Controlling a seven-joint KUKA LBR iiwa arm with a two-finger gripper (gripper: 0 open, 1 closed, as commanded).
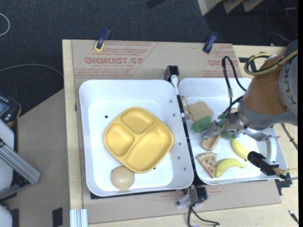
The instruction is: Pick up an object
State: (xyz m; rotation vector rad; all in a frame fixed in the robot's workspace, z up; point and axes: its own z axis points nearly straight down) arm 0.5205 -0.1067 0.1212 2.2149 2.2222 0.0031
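Where the tool (218, 127) meets the green toy (202, 124), its grip is unclear

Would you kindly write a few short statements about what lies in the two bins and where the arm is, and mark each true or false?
1. The yellow divided plate lies in the left bin. True.
2. A round tan bun sits beside the plate's near edge. True.
3. The bananas are in the left bin. False: both bananas lie in the right bin.
4. The gripper is over the right bin, close to a green leafy item. True.
5. The slice of bread sits on the yellow plate. False: the bread slice is in the right bin, near its far left corner.
6. The arm reaches over the left bin. False: the arm is over the right bin.
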